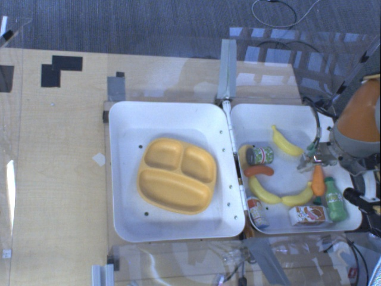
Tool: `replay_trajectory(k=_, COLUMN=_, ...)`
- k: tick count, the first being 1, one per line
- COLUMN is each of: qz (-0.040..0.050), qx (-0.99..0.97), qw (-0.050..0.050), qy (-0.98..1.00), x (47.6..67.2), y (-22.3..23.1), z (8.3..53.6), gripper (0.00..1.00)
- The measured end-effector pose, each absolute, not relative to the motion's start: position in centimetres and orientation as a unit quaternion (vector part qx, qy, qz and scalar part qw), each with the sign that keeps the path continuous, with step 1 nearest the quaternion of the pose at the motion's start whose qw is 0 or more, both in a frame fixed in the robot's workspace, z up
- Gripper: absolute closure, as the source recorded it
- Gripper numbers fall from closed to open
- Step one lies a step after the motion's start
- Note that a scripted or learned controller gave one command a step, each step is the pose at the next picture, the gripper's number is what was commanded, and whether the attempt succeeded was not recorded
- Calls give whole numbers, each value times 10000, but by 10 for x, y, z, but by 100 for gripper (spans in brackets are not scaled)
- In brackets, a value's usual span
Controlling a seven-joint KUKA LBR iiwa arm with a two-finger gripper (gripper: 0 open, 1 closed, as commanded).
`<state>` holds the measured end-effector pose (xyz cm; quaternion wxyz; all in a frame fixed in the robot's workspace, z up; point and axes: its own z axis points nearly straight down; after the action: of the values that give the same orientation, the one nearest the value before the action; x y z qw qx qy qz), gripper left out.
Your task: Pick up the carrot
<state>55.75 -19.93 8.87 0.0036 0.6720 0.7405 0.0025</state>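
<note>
Far left of the gripper (312, 155), well apart: left bin (122, 177), white, shallow. A yellow divided tray (177, 174) lies at its middle, three compartments.

Around the gripper: right bin (238, 121), touching the left bin along their shared edge. The arm (359, 124), grey with an orange band, reaches in from the right side; the gripper is low over this bin's right half. Cannot tell how its tips are set; they are too small and blurred.

Left and below the gripper: a long curved banana (278, 194), lying across the bin floor. Up-left, near: a shorter banana (284, 142).

Just below the gripper: carrot (318, 180), orange, lying on the bin floor, its upper end just beside the tips. Contact not clear.

Below-right: green bottle (335, 201), beside the carrot. Below: small carton (308, 215).

Left: green can (260, 155), then a red sausage (259, 171) under it. Lower left, well off: a small can (256, 213) by the bin wall.
</note>
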Motion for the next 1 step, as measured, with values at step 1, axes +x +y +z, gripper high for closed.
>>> replay_trajectory(k=1, qz=24, qx=6623, qw=37, qy=7492, x=566, y=-142, z=210, gripper=100)
